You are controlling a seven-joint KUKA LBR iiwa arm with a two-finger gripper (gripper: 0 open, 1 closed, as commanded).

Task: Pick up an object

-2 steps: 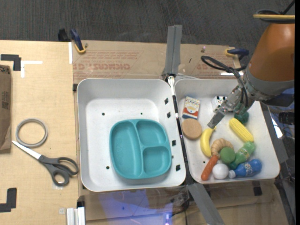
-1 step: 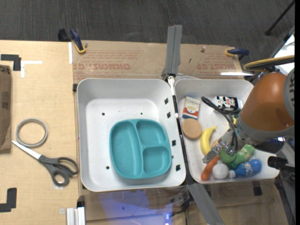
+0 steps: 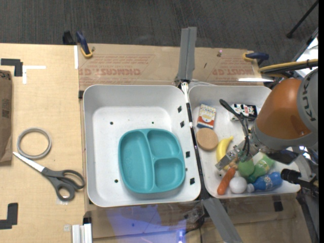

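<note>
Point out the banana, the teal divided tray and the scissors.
banana (image 3: 224, 148): camera view, middle of its yellow curve, in the right bin.
teal divided tray (image 3: 137, 158): camera view, floor of its large left compartment, in the left bin.
scissors (image 3: 66, 181): camera view, grey handle loops, on the bench.

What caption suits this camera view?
Gripper lowered among toy foods in the right bin; teal tray in the left.
</note>
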